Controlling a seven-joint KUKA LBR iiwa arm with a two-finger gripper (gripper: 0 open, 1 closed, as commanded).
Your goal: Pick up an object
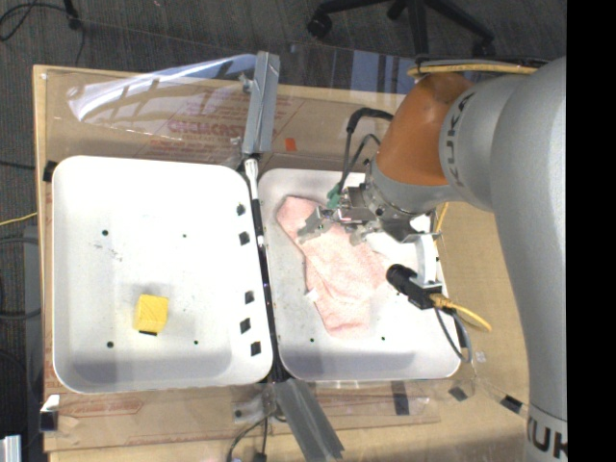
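At about 8 o'clock, nearest the camera, a yellow block (151,314) is lying untouched in the left bin (77,258). Right of centre, a pink cloth (337,263) is lying flat in the right bin (423,354), so nothing is looking lifted yet. The gripper (337,217) is hovering at the cloth's 12 o'clock edge; whether it is wide or closed cannot be told.

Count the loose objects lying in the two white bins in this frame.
2. A small yellow block sits in the left bin, toward its near edge. A pink cloth lies spread in the right bin, beneath the gripper. The arm may hide something more.
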